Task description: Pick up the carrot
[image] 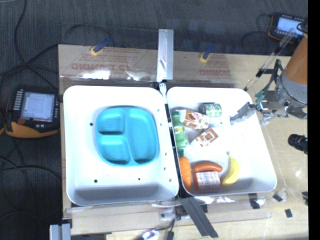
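Right bin (260, 149), carrot (185, 171) half-hidden at wall, gripper (242, 114) indistinct

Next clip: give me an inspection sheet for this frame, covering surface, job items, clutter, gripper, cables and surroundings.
Surface: bench with left bin and right bin side by side.
Job's things: carrot lies at the right bin's near-left corner, beside the hot dog.
Clutter: banana, green can, snack packets; blue tray in the left bin.
Grippers: gripper over the right bin's far-right side, away from the carrot, holding nothing.
Cables: black cables on the floor.
Surroundings: handheld pendant at left.
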`<state>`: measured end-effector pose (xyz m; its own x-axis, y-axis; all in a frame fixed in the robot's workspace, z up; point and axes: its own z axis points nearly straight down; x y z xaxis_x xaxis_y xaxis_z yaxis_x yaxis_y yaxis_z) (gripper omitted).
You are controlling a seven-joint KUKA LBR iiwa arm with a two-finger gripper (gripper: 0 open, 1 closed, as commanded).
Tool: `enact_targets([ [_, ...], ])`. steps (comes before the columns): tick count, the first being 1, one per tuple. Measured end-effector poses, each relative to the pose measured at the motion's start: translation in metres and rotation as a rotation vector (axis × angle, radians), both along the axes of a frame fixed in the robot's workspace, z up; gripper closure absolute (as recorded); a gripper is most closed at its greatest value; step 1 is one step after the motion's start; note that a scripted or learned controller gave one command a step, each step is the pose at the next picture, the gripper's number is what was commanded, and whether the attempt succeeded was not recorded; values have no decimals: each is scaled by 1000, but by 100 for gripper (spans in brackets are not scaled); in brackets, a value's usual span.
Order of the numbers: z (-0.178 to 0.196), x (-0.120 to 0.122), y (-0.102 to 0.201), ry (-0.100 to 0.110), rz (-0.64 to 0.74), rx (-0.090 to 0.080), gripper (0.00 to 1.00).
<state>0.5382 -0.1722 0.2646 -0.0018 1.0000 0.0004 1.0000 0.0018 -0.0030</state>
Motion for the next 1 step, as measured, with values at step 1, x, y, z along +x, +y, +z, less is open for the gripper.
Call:
enact_targets([
  [1,8,0,1,3,1,1,100],
])
